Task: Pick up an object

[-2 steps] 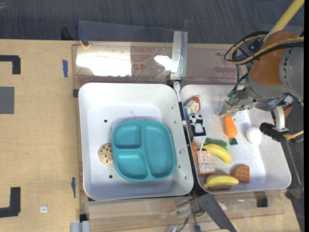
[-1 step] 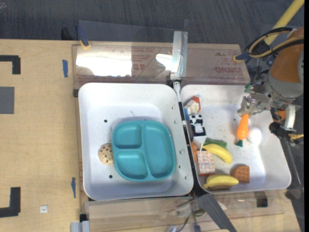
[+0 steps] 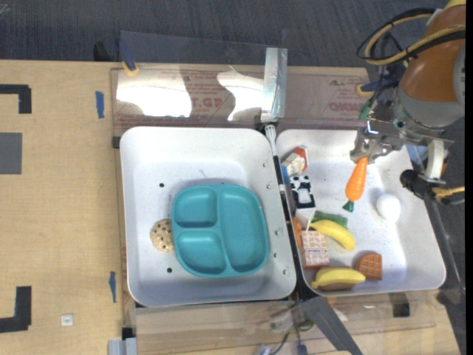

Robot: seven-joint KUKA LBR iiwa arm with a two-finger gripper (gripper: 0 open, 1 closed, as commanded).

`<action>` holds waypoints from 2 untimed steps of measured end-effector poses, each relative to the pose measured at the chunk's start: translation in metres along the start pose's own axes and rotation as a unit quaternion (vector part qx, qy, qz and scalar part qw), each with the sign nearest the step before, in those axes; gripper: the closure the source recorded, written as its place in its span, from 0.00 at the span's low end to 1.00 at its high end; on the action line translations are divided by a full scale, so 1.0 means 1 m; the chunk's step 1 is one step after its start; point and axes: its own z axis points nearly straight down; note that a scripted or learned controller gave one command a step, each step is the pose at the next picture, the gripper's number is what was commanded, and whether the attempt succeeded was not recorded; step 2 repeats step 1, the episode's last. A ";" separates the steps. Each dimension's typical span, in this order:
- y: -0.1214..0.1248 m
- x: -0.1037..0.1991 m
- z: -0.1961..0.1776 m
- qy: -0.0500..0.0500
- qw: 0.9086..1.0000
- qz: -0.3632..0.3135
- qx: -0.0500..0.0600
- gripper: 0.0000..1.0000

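Observation:
An orange carrot (image 3: pixel 356 180) with a green top hangs upright over the right bin (image 3: pixel 421 268), leaf end down. Its upper end sits between the fingers of my gripper (image 3: pixel 366 152), which is shut on it at the bin's back right. Below and around it lie a white egg (image 3: pixel 388 206), two bananas (image 3: pixel 332 232) (image 3: pixel 338 276), a brown waffle piece (image 3: pixel 369 265), a small red-and-white box (image 3: pixel 315 248), a little carton (image 3: pixel 296 161) and a black-and-white item (image 3: pixel 301 191).
The left bin (image 3: pixel 140 161) holds a teal divided plate (image 3: pixel 219 228) with a cookie (image 3: pixel 162 235) at its left. A metal divider post (image 3: pixel 274 87) stands behind the bins. Cables loop above the arm at the right.

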 end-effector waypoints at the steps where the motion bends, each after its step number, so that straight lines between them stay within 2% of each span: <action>1: -0.053 0.052 -0.007 -0.001 0.999 -0.052 0.007 1.00; 2: -0.053 0.052 -0.007 -0.001 0.999 -0.052 0.007 1.00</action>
